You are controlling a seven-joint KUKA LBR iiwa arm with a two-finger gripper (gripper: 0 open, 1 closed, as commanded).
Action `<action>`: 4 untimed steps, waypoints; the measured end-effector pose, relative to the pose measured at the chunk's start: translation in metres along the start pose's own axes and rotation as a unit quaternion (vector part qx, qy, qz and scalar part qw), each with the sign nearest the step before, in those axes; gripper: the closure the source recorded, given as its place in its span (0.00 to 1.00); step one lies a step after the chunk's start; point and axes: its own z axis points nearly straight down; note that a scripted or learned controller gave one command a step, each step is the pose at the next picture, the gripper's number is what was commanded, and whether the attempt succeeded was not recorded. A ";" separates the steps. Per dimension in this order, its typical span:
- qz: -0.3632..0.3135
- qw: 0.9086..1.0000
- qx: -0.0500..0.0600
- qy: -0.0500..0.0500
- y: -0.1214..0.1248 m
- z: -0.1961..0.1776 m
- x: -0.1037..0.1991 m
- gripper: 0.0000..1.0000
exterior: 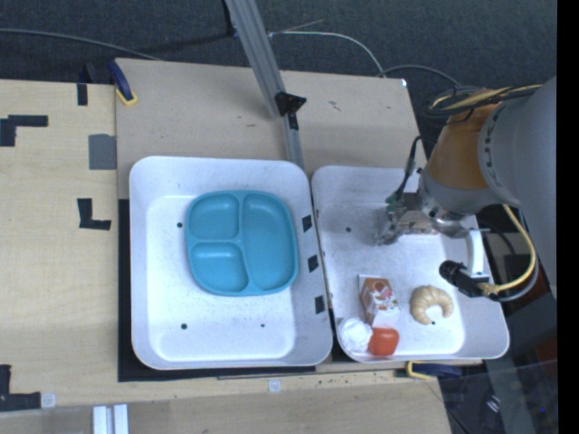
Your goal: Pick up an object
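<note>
My gripper hangs low over the middle of the right bin, reaching in from the right, with nothing visible between its fingers. Below it near the bin's front lie a small red-and-white packet, a tan croissant, a red tomato-like piece and a white round object. The gripper sits above and apart from all of them, closest to the packet.
The left bin holds a blue divided plate. A grey metal pole slants down from the top to the gap between the bins. The arm's orange band and cables crowd the right bin's right side.
</note>
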 end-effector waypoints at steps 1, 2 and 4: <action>0.001 1.000 -0.003 -0.001 0.003 -0.063 -0.003 1.00; 0.001 1.000 -0.004 -0.001 0.005 -0.126 -0.004 1.00; -0.002 1.000 -0.001 0.001 0.007 -0.163 0.048 1.00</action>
